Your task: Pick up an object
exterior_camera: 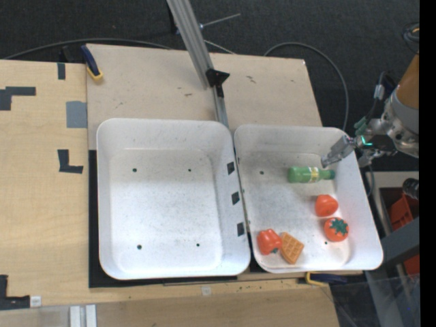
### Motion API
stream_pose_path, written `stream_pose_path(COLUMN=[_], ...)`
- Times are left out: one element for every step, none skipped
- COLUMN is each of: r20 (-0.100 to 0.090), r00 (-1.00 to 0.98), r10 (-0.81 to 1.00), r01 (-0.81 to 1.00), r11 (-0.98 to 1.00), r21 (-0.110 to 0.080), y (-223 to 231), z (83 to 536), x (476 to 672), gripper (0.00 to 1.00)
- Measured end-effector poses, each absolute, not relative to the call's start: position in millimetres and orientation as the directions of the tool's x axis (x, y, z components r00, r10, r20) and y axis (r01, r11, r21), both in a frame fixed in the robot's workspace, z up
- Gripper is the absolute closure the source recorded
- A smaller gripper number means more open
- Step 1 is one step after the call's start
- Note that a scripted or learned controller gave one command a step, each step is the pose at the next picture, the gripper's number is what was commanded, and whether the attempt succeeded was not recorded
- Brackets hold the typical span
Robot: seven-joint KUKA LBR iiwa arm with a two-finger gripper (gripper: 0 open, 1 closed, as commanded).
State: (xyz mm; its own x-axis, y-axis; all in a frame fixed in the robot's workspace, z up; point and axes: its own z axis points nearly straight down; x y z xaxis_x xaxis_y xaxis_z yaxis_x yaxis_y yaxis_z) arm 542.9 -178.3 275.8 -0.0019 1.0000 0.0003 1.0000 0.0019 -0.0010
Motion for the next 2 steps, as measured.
stream_pose_path(r20=[0.001,0.000], r00=[-0.001,-0.001], r10=[1.000,1.000], r01=[1.000,1.000], r11=[0.001,0.001], r21=[-0.007,-0.006], y=[-168,-171], z=[217,173], x=[539.7,538.3], gripper=[0.00,0.00])
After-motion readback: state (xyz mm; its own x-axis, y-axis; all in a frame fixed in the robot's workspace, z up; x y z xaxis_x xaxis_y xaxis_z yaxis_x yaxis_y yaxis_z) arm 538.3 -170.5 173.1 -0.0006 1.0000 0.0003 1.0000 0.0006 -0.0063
